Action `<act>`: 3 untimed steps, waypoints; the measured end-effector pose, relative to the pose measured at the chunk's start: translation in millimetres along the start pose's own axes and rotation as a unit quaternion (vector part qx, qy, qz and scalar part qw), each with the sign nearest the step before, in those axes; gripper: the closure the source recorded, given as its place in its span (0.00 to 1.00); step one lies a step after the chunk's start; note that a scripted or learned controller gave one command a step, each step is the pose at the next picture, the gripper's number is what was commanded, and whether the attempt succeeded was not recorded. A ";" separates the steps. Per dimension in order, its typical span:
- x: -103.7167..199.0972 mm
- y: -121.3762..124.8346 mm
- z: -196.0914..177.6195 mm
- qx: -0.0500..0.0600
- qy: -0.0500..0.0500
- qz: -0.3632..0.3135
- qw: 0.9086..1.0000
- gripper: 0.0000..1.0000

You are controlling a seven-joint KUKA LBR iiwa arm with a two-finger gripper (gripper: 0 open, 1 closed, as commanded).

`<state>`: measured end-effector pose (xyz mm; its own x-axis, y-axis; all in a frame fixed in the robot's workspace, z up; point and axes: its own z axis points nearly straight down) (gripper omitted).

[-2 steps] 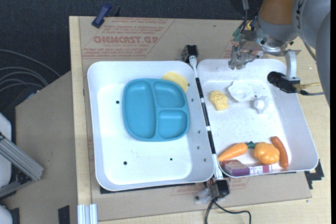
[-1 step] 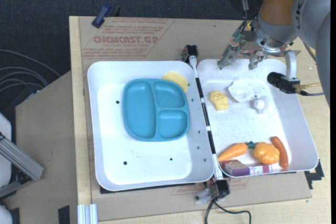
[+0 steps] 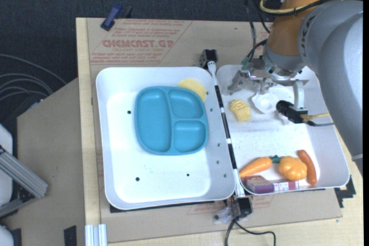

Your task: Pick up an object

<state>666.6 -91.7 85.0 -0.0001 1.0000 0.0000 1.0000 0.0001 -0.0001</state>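
Grey arm hides the right bin's far corner.

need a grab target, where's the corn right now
The corn lies in the right bin, near its left wall and toward the far end, just left of the gripper and well above the carrot.

On the brown cardboard sheet lying under the far side of the two bins, you can read red print saying roughly "CHEMCAST", with smaller red lines around it too blurred to read.
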 end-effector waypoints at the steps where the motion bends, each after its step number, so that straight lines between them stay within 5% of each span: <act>1: 0.3 0.0 0.1 0.000 0.000 0.000 1.000 0.00; 2: 0.7 0.6 -10.5 -0.001 0.000 0.000 1.000 1.00; 3: 0.8 -37.5 -101.7 -0.001 0.000 0.000 1.000 1.00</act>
<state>629.0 -90.9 186.7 0.0004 1.0000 -0.0006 1.0000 -0.0004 0.0015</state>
